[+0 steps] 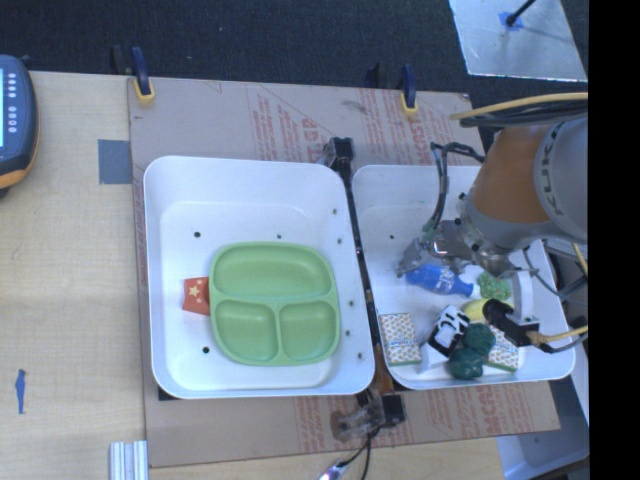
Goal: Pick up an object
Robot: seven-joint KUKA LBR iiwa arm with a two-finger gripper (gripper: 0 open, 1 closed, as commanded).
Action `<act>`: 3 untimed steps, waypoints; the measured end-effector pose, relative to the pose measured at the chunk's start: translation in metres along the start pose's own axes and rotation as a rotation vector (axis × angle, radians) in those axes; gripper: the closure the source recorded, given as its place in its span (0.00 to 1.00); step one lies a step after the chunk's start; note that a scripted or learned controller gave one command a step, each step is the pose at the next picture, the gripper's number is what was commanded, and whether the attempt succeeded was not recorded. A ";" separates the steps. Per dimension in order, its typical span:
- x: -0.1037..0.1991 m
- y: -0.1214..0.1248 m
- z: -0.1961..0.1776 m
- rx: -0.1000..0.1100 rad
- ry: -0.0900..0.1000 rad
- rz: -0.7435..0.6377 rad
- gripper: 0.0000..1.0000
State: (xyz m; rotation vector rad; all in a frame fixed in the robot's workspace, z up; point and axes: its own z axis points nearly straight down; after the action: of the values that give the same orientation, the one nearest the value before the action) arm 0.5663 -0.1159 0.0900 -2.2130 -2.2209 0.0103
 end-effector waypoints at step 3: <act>-0.047 -0.024 -0.102 -0.020 -0.004 -0.002 0.00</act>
State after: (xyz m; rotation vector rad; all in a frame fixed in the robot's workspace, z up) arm 0.5435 -0.1629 0.1925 -2.2221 -2.2353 -0.0074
